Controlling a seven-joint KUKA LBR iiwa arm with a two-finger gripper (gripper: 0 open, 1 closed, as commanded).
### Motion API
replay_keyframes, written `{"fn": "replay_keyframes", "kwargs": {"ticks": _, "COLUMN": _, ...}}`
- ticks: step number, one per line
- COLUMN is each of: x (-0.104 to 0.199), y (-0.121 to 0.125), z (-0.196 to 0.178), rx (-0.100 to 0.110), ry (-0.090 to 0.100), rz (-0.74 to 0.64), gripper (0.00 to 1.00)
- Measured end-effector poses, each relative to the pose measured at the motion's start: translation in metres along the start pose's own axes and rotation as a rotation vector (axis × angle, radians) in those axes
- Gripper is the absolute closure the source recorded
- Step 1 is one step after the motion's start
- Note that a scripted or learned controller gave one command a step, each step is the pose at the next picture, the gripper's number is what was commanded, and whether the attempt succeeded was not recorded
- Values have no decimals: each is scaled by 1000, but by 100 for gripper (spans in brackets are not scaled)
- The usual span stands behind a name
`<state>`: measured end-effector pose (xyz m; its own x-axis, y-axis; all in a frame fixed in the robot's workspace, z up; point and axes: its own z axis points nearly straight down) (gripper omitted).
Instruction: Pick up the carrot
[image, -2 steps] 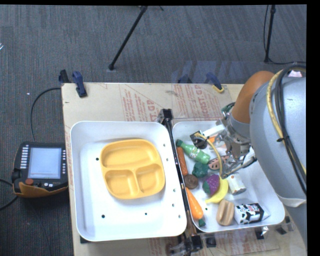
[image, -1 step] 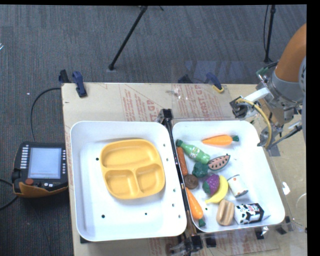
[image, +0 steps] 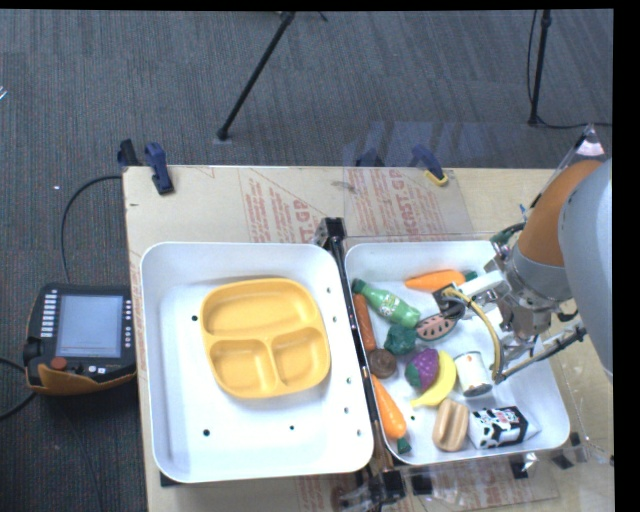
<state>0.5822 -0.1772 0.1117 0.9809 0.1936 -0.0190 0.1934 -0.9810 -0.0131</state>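
Carrot (image: 434, 281) is lying in the right bin (image: 555, 400), near its back wall, tilted, green end pointing right, with nothing gripping it. Green bottle (image: 388, 304) is sitting just left of it, watermelon slice (image: 437, 325) just below. 2 more carrots are lying along the bin's left wall (image: 364, 322) (image: 390, 410). Gripper (image: 482, 368) is hanging over the bin's right side near a small can (image: 472, 374); cannot tell its opening. Banana (image: 437, 386), grapes (image: 424, 367), hotdog bun (image: 451, 425) and milk carton (image: 497, 427) are crowding the front. Yellow tray (image: 266, 335) is sitting in the left bin (image: 170, 400).
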Motion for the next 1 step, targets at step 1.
{"fn": "replay_keyframes", "kwargs": {"ticks": 1, "x": 48, "y": -18, "z": 26, "rx": -6, "ry": 12, "rz": -72, "gripper": 0}}
